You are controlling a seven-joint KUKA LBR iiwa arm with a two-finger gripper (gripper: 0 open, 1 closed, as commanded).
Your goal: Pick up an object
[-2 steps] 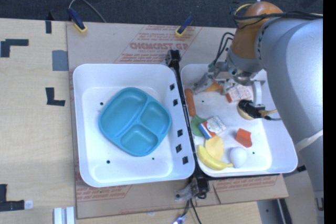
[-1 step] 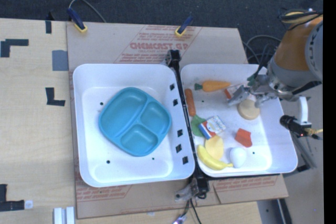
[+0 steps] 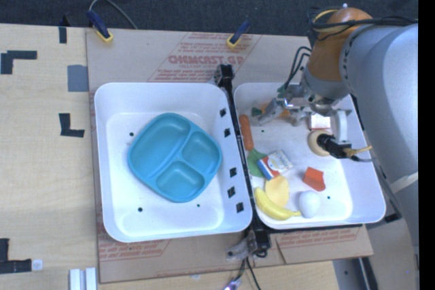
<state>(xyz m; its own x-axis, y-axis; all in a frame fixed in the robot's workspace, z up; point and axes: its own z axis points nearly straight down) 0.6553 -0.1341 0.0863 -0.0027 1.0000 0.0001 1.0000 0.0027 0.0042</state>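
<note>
The right bin (image 3: 360, 214) holds several small objects. An orange carrot-like stick (image 3: 245, 132) lies by its left wall. Further front sit a green piece (image 3: 257, 164), a white and red packet (image 3: 279, 161), an orange-red block (image 3: 313, 178), a yellow banana (image 3: 274, 204) and a white egg (image 3: 309, 203). A tan ring (image 3: 318, 143) lies under the arm's wrist. My gripper (image 3: 272, 109) hangs low over the bin's back left part, beside a small green item (image 3: 258, 111). I see nothing clearly held in it.
The left bin (image 3: 112, 214) holds a blue divided plate (image 3: 175, 156). The grey arm with its orange band (image 3: 333, 44) covers the right bin's back right corner. Black clips (image 3: 224, 75) join the two bins along the middle wall.
</note>
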